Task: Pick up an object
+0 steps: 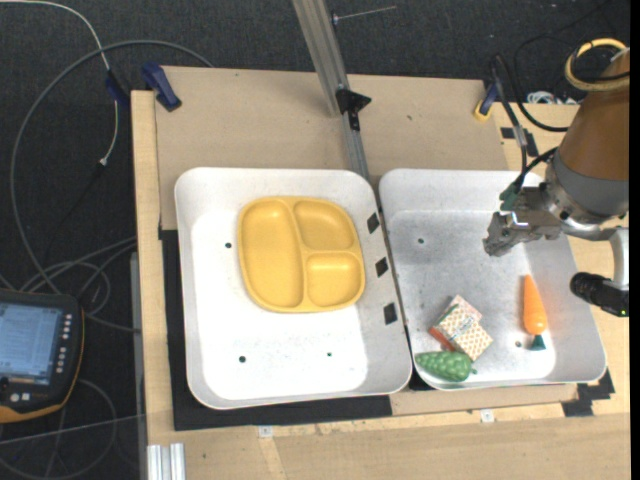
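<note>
You are at the approach step: the pincer (pixel 503 236) hangs over the bare upper part of the right bin (pixel 440 203), and I cannot tell how it stands or if it has something. The carrot (pixel 534 305) lies near, lower right, so next you must, I judge, move over it and go down
</note>
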`<act>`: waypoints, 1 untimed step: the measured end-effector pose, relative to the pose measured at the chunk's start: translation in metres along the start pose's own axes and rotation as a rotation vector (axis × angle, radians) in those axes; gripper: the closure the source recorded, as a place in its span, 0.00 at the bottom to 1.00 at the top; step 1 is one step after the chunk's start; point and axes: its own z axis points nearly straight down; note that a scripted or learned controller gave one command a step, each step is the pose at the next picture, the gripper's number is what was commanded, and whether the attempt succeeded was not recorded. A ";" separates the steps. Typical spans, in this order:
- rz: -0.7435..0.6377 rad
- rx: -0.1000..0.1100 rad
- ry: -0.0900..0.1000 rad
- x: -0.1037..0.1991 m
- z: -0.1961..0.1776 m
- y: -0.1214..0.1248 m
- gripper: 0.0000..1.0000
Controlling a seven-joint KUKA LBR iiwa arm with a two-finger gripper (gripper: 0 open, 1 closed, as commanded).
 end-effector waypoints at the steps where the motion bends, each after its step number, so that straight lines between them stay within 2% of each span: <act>1: -0.004 0.009 0.004 0.047 0.004 0.005 1.00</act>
